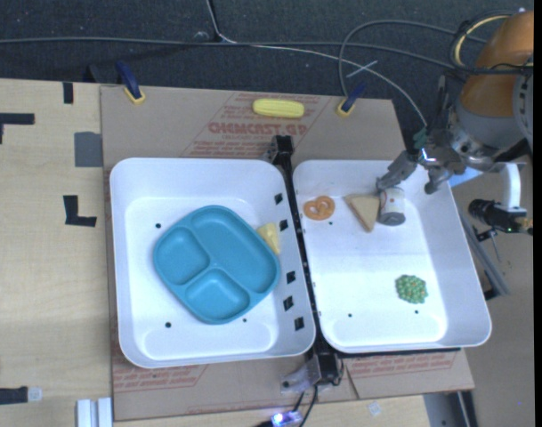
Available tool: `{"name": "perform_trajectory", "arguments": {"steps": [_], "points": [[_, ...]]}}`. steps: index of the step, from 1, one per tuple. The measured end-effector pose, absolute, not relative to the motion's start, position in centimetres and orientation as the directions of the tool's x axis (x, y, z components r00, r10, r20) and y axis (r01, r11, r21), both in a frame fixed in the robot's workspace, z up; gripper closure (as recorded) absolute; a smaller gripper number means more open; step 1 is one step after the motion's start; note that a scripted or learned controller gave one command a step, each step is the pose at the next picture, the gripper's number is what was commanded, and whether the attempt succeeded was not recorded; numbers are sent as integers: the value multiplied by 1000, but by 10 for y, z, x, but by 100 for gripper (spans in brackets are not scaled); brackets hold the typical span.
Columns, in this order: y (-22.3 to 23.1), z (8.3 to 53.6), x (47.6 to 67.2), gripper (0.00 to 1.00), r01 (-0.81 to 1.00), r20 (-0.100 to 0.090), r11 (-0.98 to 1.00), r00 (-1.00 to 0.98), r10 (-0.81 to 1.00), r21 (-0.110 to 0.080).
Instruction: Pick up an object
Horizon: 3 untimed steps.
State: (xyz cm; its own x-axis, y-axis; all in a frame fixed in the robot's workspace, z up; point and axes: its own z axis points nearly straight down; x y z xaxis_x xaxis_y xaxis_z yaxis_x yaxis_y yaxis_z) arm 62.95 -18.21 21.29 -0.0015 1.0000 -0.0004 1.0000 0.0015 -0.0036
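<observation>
Bench with two white bins; the pincer [411, 169] hangs over the right bin [457, 265].
Fingers look apart, nothing held: tan wedge [364, 210], pretzel [320, 208] and green ball [411, 288] lie unpicked.

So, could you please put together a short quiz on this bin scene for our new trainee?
1. True or false: the blue divided plate lies in the left bin.
2. Multiple choice: which item in the right bin lies nearest the camera?
A. the pretzel
B. the tan wedge
C. the green bumpy ball
3. Fill in: the yellow oblong object rests outside both bins, on the ____ sheet.

Key:
1. True.
2. C.
3. Cardboard.

Bonus note: the gripper is low at the far end of the right bin, beside the tan wedge.
</observation>
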Motion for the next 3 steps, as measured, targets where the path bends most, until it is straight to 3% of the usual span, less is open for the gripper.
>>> {"name": "perform_trajectory", "arguments": {"steps": [2, 3], "points": [[-187, 117, 622, 0, 1000, 0, 1, -1, 1000, -6], [-187, 130, 624, 100, 1000, -2, 3, -3, 1000, -2]]}}
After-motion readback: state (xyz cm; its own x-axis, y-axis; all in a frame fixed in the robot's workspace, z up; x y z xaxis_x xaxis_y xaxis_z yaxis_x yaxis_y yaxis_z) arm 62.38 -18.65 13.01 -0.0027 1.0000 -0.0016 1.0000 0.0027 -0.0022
